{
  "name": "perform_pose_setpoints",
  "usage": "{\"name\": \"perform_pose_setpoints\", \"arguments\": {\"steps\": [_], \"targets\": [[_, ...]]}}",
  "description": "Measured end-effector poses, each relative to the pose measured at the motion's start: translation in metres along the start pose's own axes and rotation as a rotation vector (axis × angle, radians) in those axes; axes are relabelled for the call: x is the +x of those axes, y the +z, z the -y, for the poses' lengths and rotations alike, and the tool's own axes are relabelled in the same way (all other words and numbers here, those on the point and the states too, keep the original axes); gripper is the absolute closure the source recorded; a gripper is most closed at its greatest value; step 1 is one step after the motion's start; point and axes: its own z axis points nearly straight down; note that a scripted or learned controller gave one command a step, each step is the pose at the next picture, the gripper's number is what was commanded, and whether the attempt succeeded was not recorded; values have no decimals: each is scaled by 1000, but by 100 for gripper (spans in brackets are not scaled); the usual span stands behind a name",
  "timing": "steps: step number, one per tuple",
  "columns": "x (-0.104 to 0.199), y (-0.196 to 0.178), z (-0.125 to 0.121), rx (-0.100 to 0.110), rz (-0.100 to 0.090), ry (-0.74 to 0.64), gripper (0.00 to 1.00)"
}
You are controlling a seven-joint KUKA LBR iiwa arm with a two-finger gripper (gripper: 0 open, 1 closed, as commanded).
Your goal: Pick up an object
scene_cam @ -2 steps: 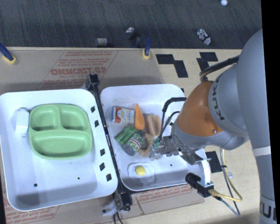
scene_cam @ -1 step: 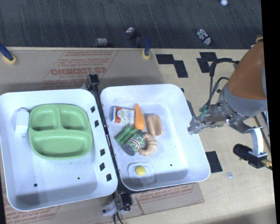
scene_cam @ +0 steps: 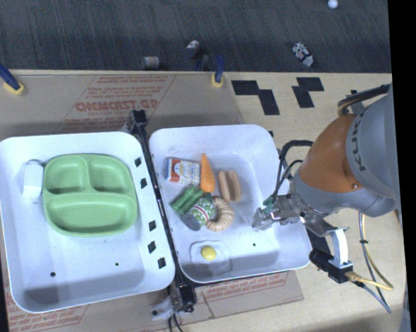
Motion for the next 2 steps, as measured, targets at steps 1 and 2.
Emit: {"name": "perform_pose_setpoints", "arguments": {"steps": [1,2], "targets": [[0,-1,-1,-2,1,0,0],[66,28,2,-2,1,-3,0]]}}
